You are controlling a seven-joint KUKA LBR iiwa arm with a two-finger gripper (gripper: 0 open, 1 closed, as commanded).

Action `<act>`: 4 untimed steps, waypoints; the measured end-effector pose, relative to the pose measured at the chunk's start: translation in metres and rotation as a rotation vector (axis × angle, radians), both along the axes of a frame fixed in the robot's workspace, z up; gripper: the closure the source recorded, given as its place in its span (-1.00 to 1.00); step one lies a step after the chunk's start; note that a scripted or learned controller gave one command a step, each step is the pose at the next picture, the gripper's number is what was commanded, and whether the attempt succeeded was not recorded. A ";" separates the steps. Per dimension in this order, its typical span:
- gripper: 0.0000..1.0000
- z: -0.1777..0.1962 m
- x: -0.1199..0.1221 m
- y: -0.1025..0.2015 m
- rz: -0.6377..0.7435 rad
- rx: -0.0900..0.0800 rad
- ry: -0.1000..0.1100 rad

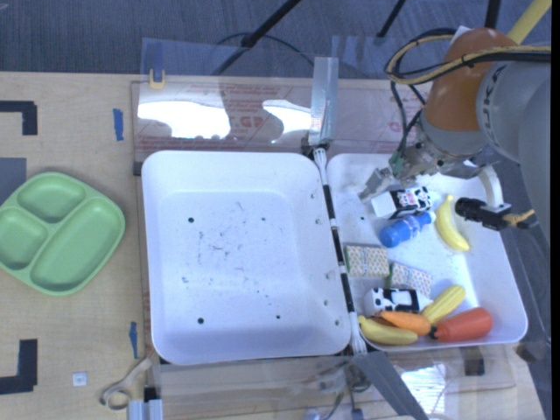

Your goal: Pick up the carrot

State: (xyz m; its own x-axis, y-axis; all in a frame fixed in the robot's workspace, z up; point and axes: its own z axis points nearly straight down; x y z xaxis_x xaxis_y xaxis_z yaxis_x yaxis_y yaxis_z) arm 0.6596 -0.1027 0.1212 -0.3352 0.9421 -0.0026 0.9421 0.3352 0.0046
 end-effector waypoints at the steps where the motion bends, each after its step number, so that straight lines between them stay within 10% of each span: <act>1: -1.00 0.002 0.008 -0.024 -0.527 0.002 0.002; 2: -1.00 0.002 0.008 -0.024 -0.526 0.002 0.003; 3: -1.00 0.020 0.008 -0.020 0.001 0.001 0.002; 4: -1.00 0.028 0.008 -0.023 -0.335 0.001 0.001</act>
